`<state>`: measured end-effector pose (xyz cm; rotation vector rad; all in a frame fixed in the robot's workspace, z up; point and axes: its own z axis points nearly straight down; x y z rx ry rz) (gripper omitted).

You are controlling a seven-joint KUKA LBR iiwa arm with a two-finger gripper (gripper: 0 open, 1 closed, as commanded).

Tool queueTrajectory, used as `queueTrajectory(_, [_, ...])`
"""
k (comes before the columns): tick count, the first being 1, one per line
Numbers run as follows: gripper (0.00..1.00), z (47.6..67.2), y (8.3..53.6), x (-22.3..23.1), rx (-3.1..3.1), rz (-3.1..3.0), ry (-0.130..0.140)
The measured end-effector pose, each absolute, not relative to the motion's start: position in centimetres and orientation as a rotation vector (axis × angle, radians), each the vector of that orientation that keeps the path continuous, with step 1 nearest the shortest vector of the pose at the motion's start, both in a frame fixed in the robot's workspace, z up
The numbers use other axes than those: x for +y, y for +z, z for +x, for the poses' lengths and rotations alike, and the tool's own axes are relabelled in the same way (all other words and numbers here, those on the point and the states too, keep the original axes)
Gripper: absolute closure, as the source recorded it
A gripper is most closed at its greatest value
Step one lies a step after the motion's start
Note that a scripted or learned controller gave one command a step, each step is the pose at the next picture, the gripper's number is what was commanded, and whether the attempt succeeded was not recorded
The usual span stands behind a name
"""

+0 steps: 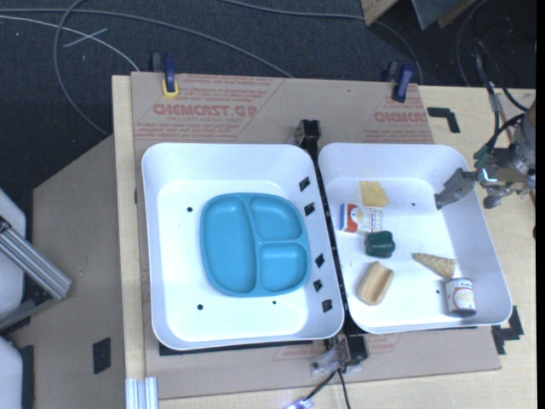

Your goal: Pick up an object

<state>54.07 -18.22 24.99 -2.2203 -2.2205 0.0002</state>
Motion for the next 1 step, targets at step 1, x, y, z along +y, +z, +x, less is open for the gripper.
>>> queueTrajectory(1, [0.00,54.79,20.30,-18.62,-2.217,-2.218,0.003])
